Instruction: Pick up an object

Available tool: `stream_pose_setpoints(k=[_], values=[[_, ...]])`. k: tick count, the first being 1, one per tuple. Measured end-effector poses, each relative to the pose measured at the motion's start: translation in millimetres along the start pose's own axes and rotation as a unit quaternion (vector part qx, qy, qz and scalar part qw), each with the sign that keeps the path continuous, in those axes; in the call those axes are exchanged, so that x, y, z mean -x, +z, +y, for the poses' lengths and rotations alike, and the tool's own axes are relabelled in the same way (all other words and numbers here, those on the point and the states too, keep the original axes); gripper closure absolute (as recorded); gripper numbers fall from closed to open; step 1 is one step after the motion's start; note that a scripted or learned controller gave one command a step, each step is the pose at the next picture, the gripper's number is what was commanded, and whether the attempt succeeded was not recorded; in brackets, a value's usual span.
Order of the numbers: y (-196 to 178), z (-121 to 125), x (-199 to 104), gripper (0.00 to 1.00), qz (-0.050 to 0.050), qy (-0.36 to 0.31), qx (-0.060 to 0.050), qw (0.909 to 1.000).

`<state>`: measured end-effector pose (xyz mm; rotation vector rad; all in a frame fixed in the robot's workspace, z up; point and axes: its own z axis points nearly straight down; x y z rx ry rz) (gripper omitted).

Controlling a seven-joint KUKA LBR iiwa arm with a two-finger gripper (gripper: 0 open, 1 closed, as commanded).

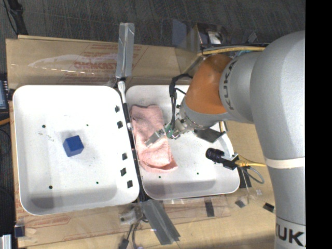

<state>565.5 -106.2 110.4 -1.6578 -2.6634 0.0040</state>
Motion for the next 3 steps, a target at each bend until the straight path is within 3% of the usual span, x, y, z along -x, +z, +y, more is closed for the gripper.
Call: stream_pose_setpoints(k=[1,2,3], values=[[19.2,-56.5,-23.9,0.00,0.000,-0.006,0.001,1.0000],[10.0,-55.9,-23.8,1.00,0.000,-0.007,0.000,1.0000],[9.9,-55.8,-23.9,0.00,0.000,-0.007,0.001,1.0000]])
